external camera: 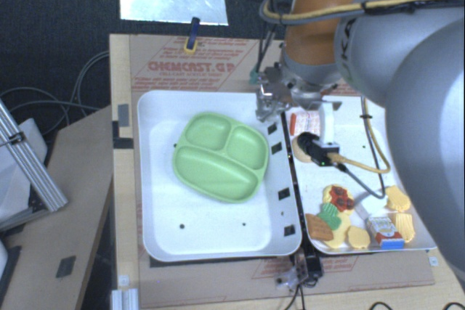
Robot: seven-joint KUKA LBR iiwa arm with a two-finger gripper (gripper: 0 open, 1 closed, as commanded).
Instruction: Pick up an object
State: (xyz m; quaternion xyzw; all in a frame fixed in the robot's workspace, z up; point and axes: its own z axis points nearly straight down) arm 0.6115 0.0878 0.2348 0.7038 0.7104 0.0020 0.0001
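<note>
I can read only one text here: the red printed word "CHEMCAST", followed by letters that look like "GP", on the brown cardboard sheet (190,58) lying under the two bins, at its far edge. Smaller red print stands just above this word, but for me it is too small and blurred to read.

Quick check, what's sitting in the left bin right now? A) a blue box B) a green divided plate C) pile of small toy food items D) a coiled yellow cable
B: a green divided plate lies alone in the left bin, while the small toy food items are piled in the near corner of the right bin.
</note>
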